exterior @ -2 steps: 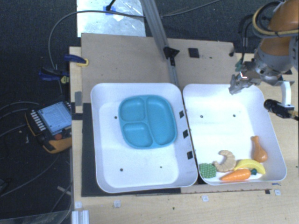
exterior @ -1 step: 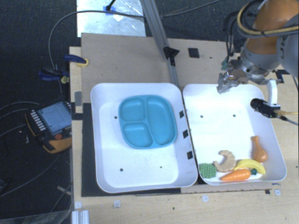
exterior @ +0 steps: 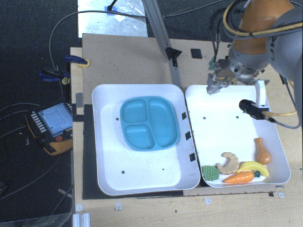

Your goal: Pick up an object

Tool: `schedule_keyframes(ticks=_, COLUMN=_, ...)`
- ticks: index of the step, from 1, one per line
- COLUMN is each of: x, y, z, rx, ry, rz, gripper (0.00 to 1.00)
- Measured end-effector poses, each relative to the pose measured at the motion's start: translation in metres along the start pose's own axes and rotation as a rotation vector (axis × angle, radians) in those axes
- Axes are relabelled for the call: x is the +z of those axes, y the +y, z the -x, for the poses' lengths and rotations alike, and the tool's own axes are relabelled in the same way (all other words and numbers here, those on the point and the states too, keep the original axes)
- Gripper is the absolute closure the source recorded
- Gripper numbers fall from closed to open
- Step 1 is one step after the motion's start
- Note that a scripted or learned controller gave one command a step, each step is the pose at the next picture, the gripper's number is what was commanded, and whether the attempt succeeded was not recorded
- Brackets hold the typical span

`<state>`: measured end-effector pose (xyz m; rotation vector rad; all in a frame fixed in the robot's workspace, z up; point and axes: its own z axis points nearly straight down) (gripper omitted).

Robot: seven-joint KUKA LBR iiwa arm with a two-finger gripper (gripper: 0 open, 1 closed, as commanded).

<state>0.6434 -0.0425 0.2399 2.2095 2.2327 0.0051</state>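
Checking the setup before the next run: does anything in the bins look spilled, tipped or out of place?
Nothing looks spilled or damaged. The toy foods are all crowded into the right bin's near corner. The blue divided plate lies flat in the left bin.

Overhead camera, slanted down, both bins [exterior: 142,183]

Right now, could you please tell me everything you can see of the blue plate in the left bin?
The blue plate is a rounded-rectangle tray, seemingly smooth plastic, split by raised ridges into three compartments: one tall on the right, two smaller on the left. It lies flat, slightly rotated, in the upper middle of the left bin, resting on its white floor. Nothing sits in it.
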Motion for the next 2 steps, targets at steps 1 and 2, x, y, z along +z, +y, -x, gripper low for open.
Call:
schedule_keyframes(ticks=1, x=0.012, y=-0.003, z=-0.055, rx=0.0, ry=0.001, rz=-0.002, gripper=1.0)
schedule_keyframes(ticks=2, x=0.002, y=-0.013, z=-0.106, rx=0.0, ry=0.001, rz=-0.001, gripper=1.0)
